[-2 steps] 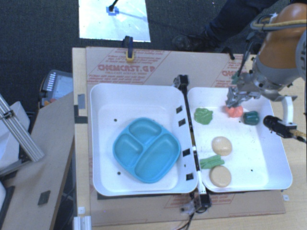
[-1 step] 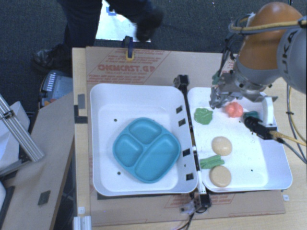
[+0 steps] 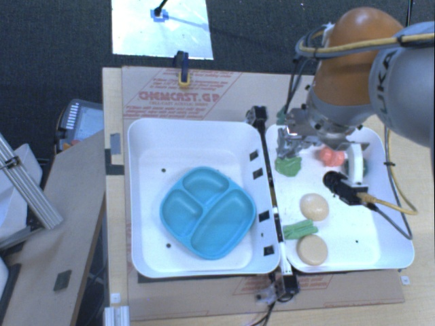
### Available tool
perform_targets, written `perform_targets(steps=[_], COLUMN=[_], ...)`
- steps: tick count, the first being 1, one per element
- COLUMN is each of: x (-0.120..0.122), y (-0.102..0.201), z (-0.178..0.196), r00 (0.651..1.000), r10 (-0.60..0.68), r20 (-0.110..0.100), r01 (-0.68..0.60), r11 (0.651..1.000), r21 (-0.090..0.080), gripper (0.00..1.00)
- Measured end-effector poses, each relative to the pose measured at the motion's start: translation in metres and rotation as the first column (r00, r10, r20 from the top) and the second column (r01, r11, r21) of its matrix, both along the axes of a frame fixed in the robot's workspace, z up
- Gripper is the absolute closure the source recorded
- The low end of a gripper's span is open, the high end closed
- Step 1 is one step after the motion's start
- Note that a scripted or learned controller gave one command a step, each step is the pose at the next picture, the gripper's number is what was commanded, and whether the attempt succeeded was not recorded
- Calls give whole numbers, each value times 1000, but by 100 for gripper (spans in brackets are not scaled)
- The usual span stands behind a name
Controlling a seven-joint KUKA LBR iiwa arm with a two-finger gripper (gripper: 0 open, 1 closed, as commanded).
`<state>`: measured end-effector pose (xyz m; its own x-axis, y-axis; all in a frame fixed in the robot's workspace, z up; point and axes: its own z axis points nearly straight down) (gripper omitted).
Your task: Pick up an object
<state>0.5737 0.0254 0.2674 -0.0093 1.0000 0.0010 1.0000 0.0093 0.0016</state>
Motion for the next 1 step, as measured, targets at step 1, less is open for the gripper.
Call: perform_targets(steps=[1], x=[0], y=[53], z=[-17], r00=[1000], r10=[-1], r20=[-2], r01=[1], r11=[1000], r21=[0], gripper=[100])
